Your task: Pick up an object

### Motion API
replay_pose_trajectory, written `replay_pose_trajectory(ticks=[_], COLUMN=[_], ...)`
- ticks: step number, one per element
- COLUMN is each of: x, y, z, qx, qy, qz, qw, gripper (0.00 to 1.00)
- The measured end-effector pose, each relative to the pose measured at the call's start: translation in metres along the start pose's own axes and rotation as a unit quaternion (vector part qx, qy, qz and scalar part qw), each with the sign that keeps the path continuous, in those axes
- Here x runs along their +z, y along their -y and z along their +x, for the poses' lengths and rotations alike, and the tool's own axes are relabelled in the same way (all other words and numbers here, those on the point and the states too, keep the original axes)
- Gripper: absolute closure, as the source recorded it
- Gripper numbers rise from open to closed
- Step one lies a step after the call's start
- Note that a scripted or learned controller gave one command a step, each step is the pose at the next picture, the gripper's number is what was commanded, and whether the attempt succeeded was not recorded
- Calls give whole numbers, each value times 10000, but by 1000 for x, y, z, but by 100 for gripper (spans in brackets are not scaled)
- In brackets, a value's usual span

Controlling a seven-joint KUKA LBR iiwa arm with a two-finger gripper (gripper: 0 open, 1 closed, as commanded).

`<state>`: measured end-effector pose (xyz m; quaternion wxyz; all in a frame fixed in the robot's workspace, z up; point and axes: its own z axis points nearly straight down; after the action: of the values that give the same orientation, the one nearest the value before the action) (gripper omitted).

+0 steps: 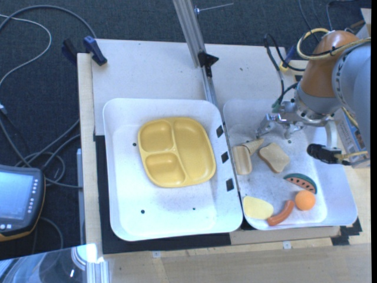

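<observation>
Glossy yellow three-compartment plate (pixel 176 151)

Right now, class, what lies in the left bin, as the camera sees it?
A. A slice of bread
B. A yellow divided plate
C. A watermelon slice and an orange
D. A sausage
B: the yellow divided plate sits in the left bin, while the food pieces lie in the right bin.
</observation>
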<state>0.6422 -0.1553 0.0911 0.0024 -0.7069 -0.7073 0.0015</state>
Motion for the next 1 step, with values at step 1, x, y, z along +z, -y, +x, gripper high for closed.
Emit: replay_pose_trajectory(ticks=[1], x=[-14], y=[-2], z=[0], qx=[-4], qy=[4], qz=[-31], qw=[10000], gripper=[100])
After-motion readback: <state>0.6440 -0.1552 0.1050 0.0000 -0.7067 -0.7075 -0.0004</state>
